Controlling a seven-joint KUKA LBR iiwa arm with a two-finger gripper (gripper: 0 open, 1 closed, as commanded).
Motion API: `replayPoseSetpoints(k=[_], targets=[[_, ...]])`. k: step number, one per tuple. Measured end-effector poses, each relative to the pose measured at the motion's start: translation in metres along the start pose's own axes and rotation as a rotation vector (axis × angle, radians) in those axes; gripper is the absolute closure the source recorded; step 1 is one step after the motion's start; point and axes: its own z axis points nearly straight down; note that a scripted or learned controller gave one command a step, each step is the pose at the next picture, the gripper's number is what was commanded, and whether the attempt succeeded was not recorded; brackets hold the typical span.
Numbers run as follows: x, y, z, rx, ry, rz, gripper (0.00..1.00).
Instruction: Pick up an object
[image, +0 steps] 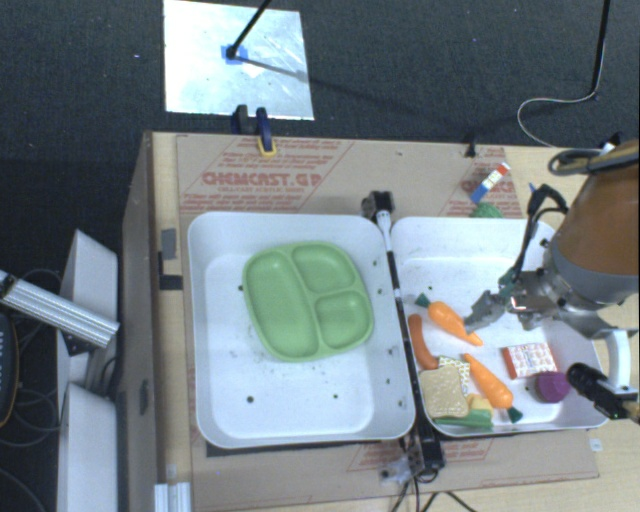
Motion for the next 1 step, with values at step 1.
replayPoseSetpoints(k=[1], targets=[[-0.0253, 0.0444, 0.1229, 0.004, 0.0, 0.002, 0.0]])
